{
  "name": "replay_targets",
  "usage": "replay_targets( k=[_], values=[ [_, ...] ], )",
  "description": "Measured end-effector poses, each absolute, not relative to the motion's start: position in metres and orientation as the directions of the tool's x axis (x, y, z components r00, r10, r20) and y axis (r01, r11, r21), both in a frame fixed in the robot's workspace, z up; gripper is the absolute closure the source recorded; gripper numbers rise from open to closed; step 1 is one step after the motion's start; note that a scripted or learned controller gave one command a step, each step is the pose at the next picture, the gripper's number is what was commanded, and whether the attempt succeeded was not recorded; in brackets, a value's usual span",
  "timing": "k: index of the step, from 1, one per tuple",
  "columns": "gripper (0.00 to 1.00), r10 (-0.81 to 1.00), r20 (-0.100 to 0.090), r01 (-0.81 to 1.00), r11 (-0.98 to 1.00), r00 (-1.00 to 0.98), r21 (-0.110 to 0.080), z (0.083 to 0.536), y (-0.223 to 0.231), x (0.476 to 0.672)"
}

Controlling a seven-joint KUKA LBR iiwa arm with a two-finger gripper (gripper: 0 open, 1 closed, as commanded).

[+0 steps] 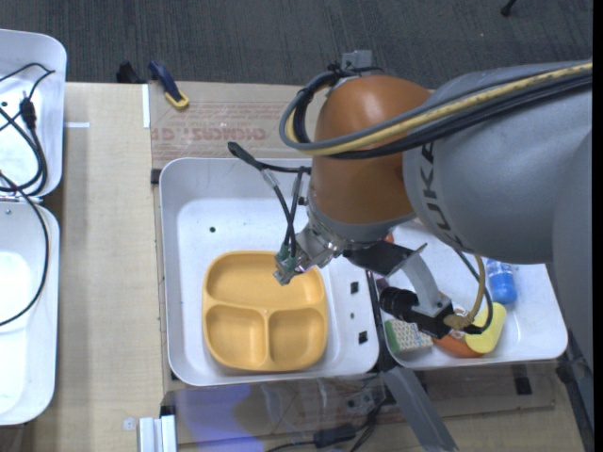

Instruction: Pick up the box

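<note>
A small box with a pale dotted pattern lies at the front left of the right bin, partly covered by the robot's own hardware. The arm's big orange wrist hangs over the wall between the two bins. My gripper reaches down beneath that wrist at the right bin's left edge, a little behind and left of the box. Most of the gripper is hidden by the arm. Nothing is seen held in it.
A yellow divided plate lies in the left bin. The right bin holds a blue bottle, a yellow item and an orange item beside the box. White trays with black cables stand at far left.
</note>
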State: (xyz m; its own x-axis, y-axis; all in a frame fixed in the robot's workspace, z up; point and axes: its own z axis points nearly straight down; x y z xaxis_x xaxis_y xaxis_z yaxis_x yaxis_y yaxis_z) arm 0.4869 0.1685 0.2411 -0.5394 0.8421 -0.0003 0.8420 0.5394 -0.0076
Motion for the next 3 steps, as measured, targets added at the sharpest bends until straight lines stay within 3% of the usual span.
replay_targets(
  k=[1,2,3],
  values=[
    [1.0,0.953,-0.004,0.953,0.302,-0.302,-0.006,0.434,0.179,0.479],
    [1.0,0.887,-0.003,0.887,0.461,-0.461,-0.006,0.439,0.179,0.479],
    [1.0,0.885,-0.001,0.885,0.466,-0.466,-0.008,0.289,0.152,0.487]
  ],
)
